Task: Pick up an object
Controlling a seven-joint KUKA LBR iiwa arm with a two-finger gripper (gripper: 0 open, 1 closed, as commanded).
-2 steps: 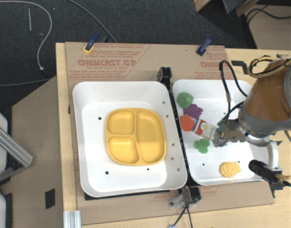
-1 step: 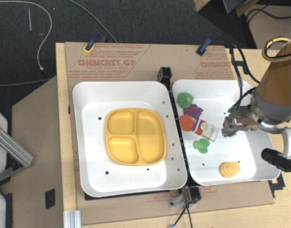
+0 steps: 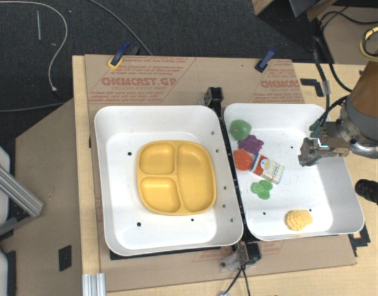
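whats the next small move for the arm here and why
Probably a short shift toward the view's left, then a descent. The gripper hovers over bare floor of the right bin, holding nothing visible, and the nearest pickable thing looks to be the small red-and-white carton, lying beside the cluster of toy foods. The yellow corn sits alone as an alternative.

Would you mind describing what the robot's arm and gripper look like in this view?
The arm enters from the right: an orange-brown band above a grey metallic wrist. The gripper is a dark grey, boxy assembly with a small bluish glint on it. Black cables loop beside the arm.
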